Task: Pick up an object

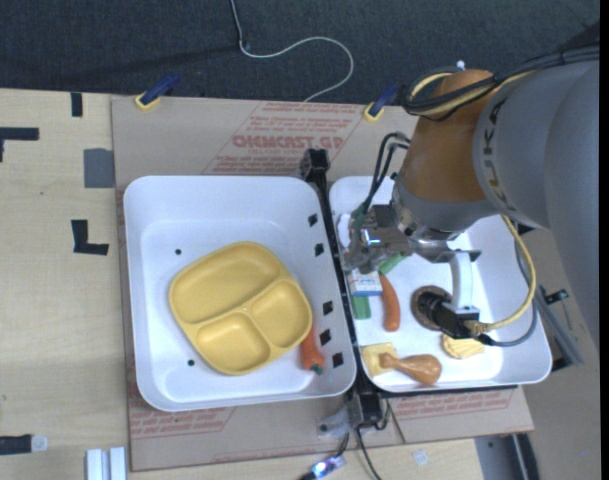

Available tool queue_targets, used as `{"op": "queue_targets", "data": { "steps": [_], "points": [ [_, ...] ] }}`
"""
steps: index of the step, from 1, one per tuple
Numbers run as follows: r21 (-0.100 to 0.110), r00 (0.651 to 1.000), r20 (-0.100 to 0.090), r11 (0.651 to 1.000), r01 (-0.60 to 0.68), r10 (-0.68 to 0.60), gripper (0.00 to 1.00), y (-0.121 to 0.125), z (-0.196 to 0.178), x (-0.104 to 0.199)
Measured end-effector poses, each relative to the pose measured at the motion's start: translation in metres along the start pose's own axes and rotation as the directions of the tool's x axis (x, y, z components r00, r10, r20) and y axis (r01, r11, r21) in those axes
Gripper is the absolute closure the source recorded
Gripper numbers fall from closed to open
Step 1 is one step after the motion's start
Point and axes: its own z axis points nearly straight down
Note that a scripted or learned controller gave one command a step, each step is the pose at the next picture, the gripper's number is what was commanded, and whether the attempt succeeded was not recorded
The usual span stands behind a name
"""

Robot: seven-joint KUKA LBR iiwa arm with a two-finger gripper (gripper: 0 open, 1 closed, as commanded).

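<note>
Your hand (369,248) sits low in the upper left corner of the right bin (514,353), tight against the wall it shares with the left bin (159,268). You cannot tell from this angle whether it is released or clenched, because the wrist and the orange band cover it from above.

The things you could pick lie just below the hand. A green object (362,302) rests along the dividing wall, with very little room on its left side. An orange-red sausage (391,304) lies just to its right, close beside it. Lower in the frame, a pale yellow block (376,357) and a brown drumstick (416,369) sit near the bin's bottom rim. A small yellow piece (464,347) lies to their right. The right half of this bin's floor is mostly bare white.

In the left bin, a yellow divided plate (242,308) takes up the middle, with open floor above it and to its left. A small orange piece (311,352) is wedged between the plate's lower right edge and the dividing wall. Both bins stand on a cardboard sheet (274,138) on the tabletop (44,318).
</note>
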Motion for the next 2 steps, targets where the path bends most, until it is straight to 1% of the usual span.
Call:
{"op": "queue_targets", "data": {
  "steps": [1, 2],
  "points": [
    [-0.003, 1.0, 0.001, 1.0, -0.001, 0.001, 1.0, -0.013, -0.025, 0.034],
    [0.0, 1.0, 0.003, 1.0, -0.005, 0.005, 1.0, -0.015, -0.01, 0.032]
  ]
}}
